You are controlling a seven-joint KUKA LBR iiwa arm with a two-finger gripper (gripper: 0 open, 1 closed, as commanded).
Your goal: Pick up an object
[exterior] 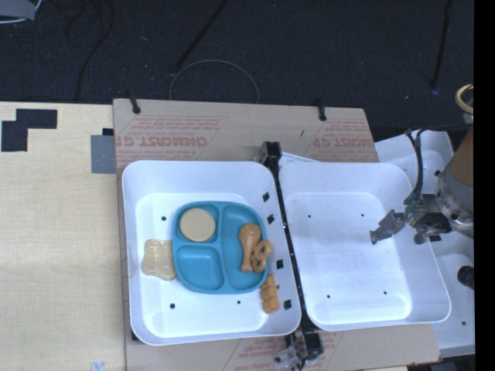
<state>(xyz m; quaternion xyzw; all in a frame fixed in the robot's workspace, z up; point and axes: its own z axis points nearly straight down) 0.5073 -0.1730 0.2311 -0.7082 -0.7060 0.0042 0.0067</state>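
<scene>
Objects: a blue plate (pixel 203 273) with three compartments lies in the left bin (pixel 143 180); its plastic looks smooth and its corners are rounded.
Disc: a flat, round tan cracker (pixel 196 224) sits in the plate's upper-left compartment.
Twisted piece: a knobbly golden-brown pretzel shape (pixel 253 247) fills the plate's long right compartment.
Pale piece: a cream, bread-like slab (pixel 158 259) with lumpy edges lies on the bin floor, touching the plate's left rim.
Small piece: an orange-brown, ridged chunk (pixel 269 293) lies just off the plate's lower-right corner, near the bin wall.
Bins: both are shallow, white, glossy, with rounded corners and small dark marks on the floor; the right bin (pixel 352 315) stands right of the plate, joined to the left one by a black divider (pixel 281 230).
Surface: the bins rest on a brown cardboard sheet (pixel 232 134) with reversed red lettering, on a pale wood-grain worktop (pixel 54 246).
Room: dark carpet (pixel 309 37) with thin cables lies beyond the cardboard.
Claw: the claw (pixel 384 230) hangs over the right bin's right side, well apart from the plate, with nothing visible between its tips; whether it is apart or together cannot be told.
</scene>
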